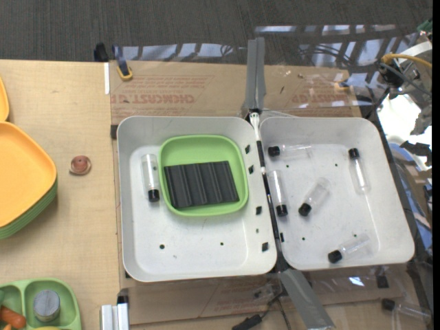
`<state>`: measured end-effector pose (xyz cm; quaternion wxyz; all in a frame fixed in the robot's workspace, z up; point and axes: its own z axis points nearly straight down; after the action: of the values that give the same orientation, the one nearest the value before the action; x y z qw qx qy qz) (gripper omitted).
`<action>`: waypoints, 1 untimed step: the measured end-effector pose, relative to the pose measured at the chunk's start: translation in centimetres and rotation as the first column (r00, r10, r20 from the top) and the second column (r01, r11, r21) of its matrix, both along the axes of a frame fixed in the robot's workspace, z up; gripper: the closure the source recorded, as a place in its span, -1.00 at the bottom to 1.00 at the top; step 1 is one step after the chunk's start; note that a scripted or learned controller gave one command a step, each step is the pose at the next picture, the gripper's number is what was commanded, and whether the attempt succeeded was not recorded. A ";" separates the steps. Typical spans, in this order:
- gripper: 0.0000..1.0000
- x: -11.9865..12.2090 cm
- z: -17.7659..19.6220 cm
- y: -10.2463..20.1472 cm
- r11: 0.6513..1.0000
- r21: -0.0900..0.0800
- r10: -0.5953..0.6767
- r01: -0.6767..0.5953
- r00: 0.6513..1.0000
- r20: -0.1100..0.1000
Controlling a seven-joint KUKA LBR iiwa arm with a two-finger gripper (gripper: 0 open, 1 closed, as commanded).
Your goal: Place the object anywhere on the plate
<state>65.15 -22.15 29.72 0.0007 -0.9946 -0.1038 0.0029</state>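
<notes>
Left shallow white bin point(137, 253): holds a lime-green square plastic plate with rounded corners point(172, 150), set toward the bin's far half; on the plate lies a dark grey, ribbed rectangular slab point(203, 184), flat, within the plate's raised rim and covering most of its floor, its long side running left to right; just beside the plate's left edge, on the bin floor, lies a clear plastic vial with a black cap point(149, 176), cap toward the near side, close to the plate though whether it touches the rim is hard to judge at this resolution. Right shallow white bin point(385, 205): holds five more clear, black-capped vials, all lying down and apart from one another; one near the far left corner point(290, 151); one along the left wall point(277, 192); one tilted near the centre point(313, 196); one toward the far right point(358, 172); one near the front right point(349, 247). Bench to the left of the bins: a stack of orange plates over green ones point(24, 177); a small reddish round knob point(80, 164); a green compartment tray point(20, 293) at the near left corner. Brown cardboard sheet point(179, 98) under both bins.
</notes>
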 end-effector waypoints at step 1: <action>-1.00 0.0 -1.3 0.0 1.000 0.000 -0.002 0.002 1.000 0.000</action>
<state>65.17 -22.11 28.38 0.0006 -0.9947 -0.1031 0.0027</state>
